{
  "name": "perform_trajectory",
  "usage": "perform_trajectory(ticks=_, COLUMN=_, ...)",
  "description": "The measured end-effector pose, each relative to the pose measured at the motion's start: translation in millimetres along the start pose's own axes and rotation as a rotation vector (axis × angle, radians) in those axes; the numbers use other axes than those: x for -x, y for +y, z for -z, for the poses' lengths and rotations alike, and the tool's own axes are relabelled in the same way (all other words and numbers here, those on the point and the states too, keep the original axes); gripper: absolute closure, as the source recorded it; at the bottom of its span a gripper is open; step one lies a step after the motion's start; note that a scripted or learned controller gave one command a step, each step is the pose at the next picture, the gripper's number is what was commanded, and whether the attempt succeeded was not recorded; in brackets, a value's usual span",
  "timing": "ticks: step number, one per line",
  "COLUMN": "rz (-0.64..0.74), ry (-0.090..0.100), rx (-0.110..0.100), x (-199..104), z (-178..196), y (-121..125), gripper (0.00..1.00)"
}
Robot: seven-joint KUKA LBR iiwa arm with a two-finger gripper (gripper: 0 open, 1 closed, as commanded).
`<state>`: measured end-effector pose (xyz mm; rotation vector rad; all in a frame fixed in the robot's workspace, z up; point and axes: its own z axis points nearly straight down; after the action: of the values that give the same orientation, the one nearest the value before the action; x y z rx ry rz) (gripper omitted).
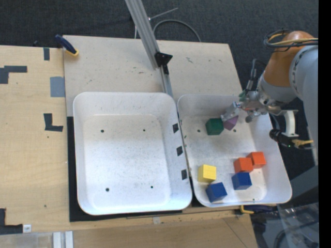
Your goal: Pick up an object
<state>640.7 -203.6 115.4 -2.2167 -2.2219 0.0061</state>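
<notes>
Purple block [230, 121] sits at the right bin's [279, 190] 12 o'clock, touching the green block [214, 126], gripper [239, 111] right above it, grip state unclear, so descend centred on purple and avoid nudging green.

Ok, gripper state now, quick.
Gripper: over the right bin, at a purple block beside the green block; open or shut cannot be told.
</notes>
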Motion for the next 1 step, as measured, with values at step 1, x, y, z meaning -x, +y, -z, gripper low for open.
perform_trajectory(ticks=1, rz=0.002, ry=-0.001, rx=0.002, x=-0.7, z=12.6, y=0.8, gripper=1.0)
